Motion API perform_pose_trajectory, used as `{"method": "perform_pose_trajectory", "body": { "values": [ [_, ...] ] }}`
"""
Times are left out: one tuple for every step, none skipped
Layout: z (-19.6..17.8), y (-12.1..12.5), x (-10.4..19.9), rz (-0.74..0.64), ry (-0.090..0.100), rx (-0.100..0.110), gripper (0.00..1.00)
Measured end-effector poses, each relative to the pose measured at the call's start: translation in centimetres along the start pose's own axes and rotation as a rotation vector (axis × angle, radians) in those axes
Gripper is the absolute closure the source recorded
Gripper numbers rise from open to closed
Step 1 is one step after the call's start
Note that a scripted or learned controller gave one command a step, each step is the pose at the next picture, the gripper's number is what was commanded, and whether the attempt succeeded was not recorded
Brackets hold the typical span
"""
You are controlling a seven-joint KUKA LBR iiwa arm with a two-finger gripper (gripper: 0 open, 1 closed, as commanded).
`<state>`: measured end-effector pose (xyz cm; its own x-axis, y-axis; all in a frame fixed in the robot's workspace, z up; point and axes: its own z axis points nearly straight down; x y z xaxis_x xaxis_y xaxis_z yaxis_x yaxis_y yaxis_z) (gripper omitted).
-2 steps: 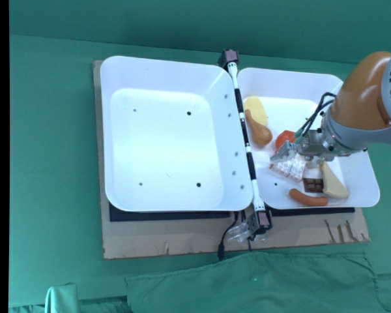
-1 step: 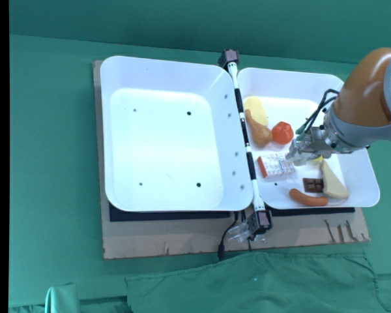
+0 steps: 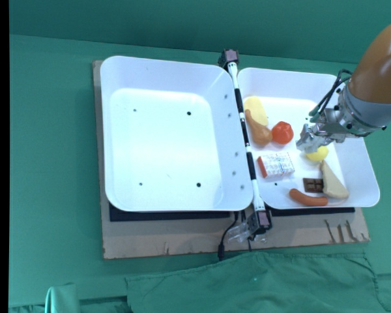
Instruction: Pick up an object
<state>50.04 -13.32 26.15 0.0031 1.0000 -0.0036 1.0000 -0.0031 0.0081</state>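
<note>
The arm [image 3: 384, 64], grey with an orange band above the wrist, is reaching in from the right and hanging over the right bin [image 3: 368, 165], with its claw [image 3: 311, 139] pointing down toward the bin's floor. Whether the claw is clenched or released cannot be told from this slanted view, since its tips are sitting low against the bin and blending with the metal wrist. Directly below the claw, and looking as if it is touching or nearly touching it, a small yellow object [image 3: 318, 154] is lying, partly hidden by the claw itself. Just to the claw's left, a round red tomato [image 3: 282, 132] is resting near an orange-brown piece [image 3: 259, 132] and a pale yellow piece [image 3: 255, 107], both lying farther left along the divider between the bins. Below and to the left of the claw, a small red and white box [image 3: 275, 165] is lying flat. Below the claw, a tan wedge [image 3: 333, 182] is sitting beside a dark brown chocolate block [image 3: 313, 185], and a red sausage [image 3: 307, 197] is lying beneath them near the bin's front rim. Well to the claw's left, the left bin [image 3: 117, 77] is sitting on the green bench [image 3: 52, 142].
</note>
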Motion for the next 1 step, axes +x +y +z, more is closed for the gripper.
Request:
{"method": "perform_pose_trajectory", "body": {
  "values": [
    [-5.1,1.0,-0.6,0.0,0.0,-0.002,1.0]
  ]
}}
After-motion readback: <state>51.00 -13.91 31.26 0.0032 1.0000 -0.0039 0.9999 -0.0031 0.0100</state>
